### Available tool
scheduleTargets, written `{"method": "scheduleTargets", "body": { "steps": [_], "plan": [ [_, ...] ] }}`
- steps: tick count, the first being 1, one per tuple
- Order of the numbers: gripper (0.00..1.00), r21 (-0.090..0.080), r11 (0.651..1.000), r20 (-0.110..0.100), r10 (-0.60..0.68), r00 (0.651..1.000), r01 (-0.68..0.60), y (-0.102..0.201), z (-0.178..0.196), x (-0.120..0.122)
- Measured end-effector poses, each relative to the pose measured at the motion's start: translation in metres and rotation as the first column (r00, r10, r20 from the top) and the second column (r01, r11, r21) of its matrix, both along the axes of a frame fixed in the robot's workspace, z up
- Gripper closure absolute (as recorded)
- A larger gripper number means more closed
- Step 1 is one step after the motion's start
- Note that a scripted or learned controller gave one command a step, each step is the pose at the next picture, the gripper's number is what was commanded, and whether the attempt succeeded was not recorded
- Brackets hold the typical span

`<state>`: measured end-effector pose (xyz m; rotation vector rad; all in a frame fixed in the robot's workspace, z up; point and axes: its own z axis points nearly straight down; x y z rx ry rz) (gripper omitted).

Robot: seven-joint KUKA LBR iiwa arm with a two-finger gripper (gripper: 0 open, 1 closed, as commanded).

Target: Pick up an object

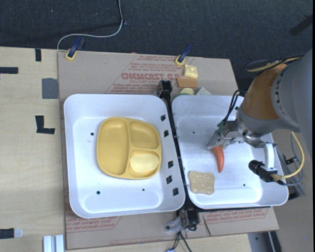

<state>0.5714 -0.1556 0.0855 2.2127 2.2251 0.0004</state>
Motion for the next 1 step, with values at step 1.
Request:
{"method": "scheduleTargets", "body": {
  "steps": [1],
  "plan": [
    [1.0, 0.003, 1.0, 0.007, 0.004, 1.0, -0.004, 0.0681, 0.1057, 0.0189]
  ]
}}
